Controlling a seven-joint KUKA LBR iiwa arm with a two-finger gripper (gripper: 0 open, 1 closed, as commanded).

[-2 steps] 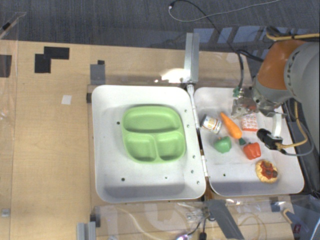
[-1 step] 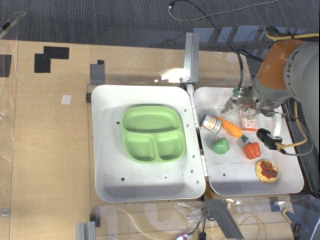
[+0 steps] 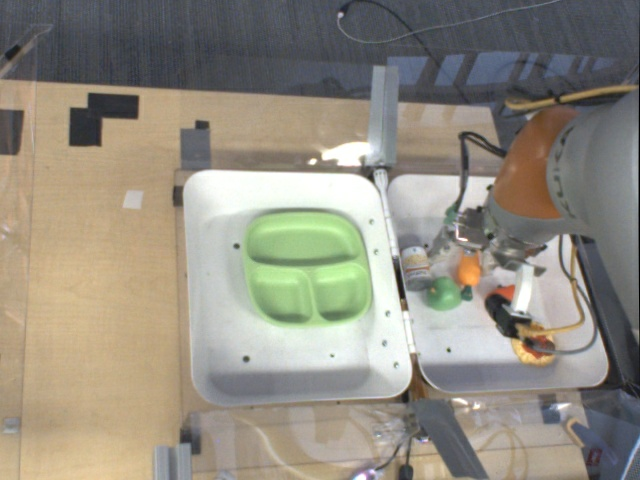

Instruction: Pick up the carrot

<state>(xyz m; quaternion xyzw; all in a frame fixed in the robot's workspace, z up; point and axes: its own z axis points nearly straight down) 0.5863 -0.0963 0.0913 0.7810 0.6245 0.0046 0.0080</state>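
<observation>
1. The carrot is seen as a small orange piece in the bin on the view's right, roughly in the middle of its floor.
2. The gripper is positioned directly over the carrot, at its far end, and appears to be touching it or just above it.
3. Whether the gripper is open or closed cannot be told, and no hold on the carrot can be confirmed.
4. A green rounded object is placed just beside the carrot, toward the view's left and slightly nearer the front.
5. A small can with a pale label is located further left, close to the wall shared by the two bins.
6. The grey arm is extended in from the right, and its orange band is seen above the wrist.
7. The other bin is occupied by a green divided plate, which is set flat near its centre, well apart from the carrot.
</observation>
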